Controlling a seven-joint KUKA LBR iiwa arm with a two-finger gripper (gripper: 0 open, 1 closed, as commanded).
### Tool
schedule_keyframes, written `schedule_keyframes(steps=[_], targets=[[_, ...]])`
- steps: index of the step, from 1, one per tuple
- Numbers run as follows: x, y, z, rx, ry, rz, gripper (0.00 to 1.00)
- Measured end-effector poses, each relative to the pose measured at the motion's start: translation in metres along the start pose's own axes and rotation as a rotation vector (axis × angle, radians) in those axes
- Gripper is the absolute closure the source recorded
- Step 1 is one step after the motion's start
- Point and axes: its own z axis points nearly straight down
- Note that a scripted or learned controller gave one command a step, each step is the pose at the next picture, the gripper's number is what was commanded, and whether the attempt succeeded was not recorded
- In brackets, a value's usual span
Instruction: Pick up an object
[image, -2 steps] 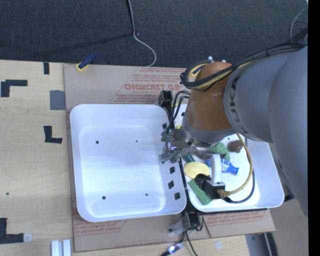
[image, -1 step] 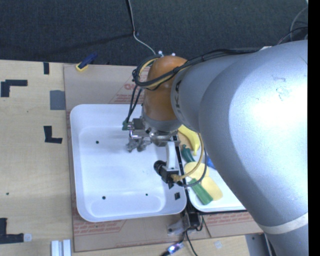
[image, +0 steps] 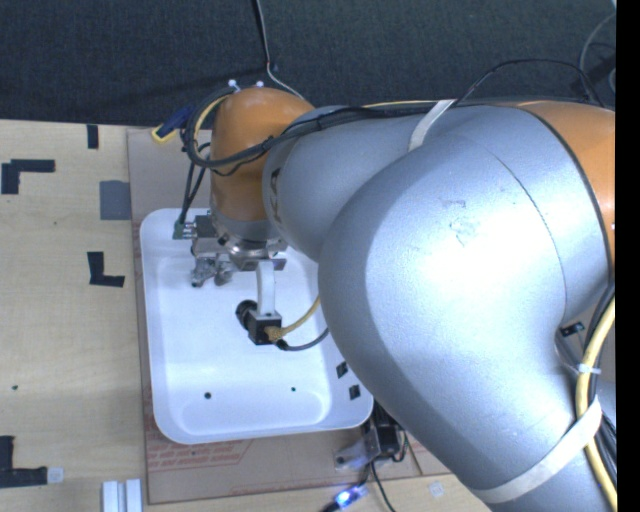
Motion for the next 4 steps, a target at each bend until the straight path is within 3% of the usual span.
schedule_keyframes(steps=[1, 2, 3, 4], targets=[[0.014, 0.061, 0.05, 0.0, -0.004, 0.005, 1.0], [0.014, 0.059, 0.037, 0.001, -0.007, 0.004, 1.0], [0.017, 0.003, 0.053, 0.006, -0.006, 0.008, 1.0], [0.017, 0.035, 0.052, 0.0, -0.004, 0.007, 1.0]])
